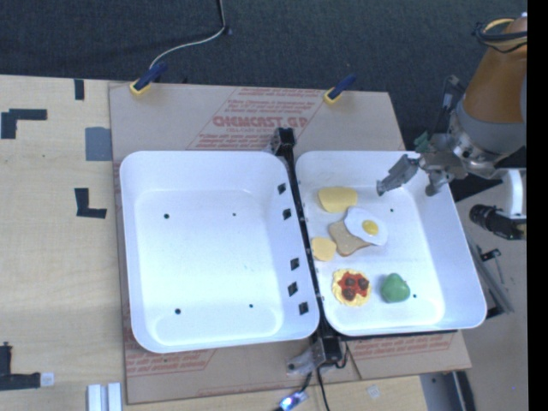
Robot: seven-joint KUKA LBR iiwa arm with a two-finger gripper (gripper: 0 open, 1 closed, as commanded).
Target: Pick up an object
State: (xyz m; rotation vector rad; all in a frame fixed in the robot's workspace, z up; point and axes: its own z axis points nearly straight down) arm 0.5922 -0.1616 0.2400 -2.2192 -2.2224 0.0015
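The right bin [445, 255] holds several toy foods: a yellow piece [337, 199], a fried egg [367, 227] lying on a brown toast slice [347, 241], a small yellow round [324, 248], a little pizza with red topping [351, 287] and a green lump [395, 288]. My gripper [414, 175] hangs over the bin's far right part, above and to the right of the yellow piece. Its two dark fingers are spread apart with nothing between them.
The left bin [137, 229] stands beside the right one, joined by a black clip strip [293, 229]. Both rest on a cardboard sheet [248, 118] held by blue-yellow clamps. A cable [214, 24] runs across the dark floor behind.
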